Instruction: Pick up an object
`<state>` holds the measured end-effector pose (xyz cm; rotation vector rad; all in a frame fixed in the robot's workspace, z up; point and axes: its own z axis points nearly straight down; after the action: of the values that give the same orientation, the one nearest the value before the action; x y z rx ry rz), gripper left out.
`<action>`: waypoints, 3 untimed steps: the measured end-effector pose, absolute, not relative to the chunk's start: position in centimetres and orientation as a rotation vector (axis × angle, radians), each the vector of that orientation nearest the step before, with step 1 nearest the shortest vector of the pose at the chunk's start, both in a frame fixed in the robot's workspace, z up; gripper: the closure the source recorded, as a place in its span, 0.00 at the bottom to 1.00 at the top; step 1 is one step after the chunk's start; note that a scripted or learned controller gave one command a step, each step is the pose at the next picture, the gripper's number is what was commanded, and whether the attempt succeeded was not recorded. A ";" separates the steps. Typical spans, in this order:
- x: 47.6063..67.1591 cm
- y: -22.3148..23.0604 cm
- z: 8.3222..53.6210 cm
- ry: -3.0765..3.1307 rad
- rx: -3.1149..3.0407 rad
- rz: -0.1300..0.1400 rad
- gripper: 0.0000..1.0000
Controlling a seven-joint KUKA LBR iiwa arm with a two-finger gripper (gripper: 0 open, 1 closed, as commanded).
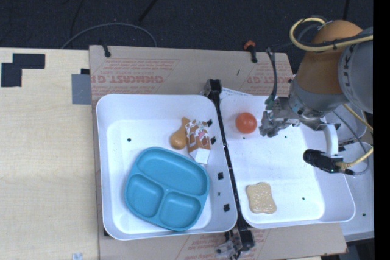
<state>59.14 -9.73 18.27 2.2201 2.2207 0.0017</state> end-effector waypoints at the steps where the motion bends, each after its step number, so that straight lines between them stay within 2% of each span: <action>1: 59.2 -9.9 22.8 2.221 2.219 0.002 1.00; 3: 57.6 0.2 21.9 2.228 2.221 -0.004 1.00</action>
<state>57.58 0.15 21.89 2.2210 2.2280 -0.0038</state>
